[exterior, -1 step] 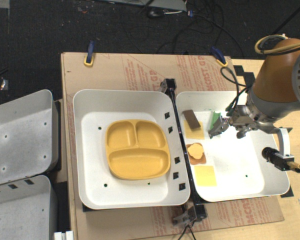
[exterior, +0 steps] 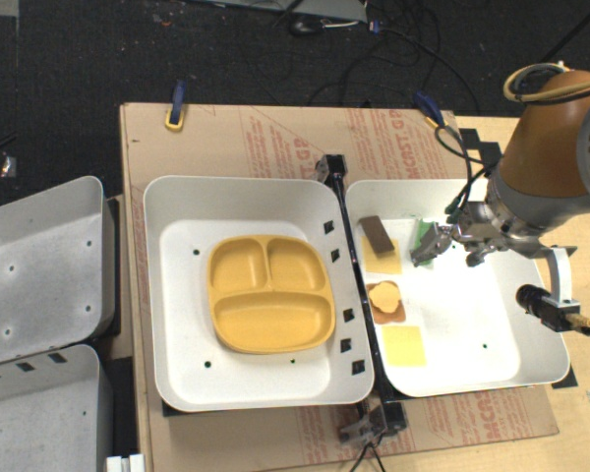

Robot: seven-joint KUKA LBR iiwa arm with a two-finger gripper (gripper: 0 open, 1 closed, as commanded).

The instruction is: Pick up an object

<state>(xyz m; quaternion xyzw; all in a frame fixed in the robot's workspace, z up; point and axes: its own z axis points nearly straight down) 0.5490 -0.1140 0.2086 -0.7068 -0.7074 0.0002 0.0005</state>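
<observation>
— How much room is there around the claw?
— It hangs over the right bin, near that bin's far rim. Toward the camera from it, the bin floor lies bare; the divider between the bins is off to its left.
— Is it clenched or released?
— Too blurred to tell, and nothing is seen between its tips.
— And the objects?
— A brown block on a yellow piece lies just left of the claw; an orange round piece and a yellow square lie nearer the camera. The yellow tray sits in the left bin.
— The arm?
— Reaching in from the right, wrist bent leftward.
</observation>
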